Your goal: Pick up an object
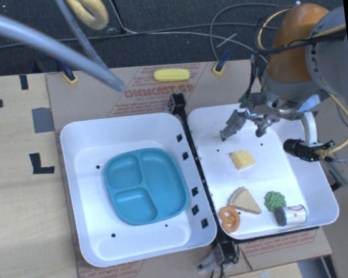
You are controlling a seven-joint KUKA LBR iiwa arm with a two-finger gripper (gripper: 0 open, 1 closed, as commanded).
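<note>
In the right bin [304,169] lie a yellow cheese cube [242,159], a tan sandwich wedge [245,201], a pretzel [230,218], a green broccoli piece [273,200] and a small can [292,215]. My gripper [245,126] hangs over the back of this bin, open, its two dark fingers [230,128] spread apart with nothing between them. The cheese cube sits just in front of the fingers, apart from them.
The left bin [81,178] holds a blue divided plate [146,185]. A yellow banana-shaped object [171,74] lies on the cardboard behind the bins. Black clips [179,106] run along the joint between the bins. Cables loop behind the arm at the right.
</note>
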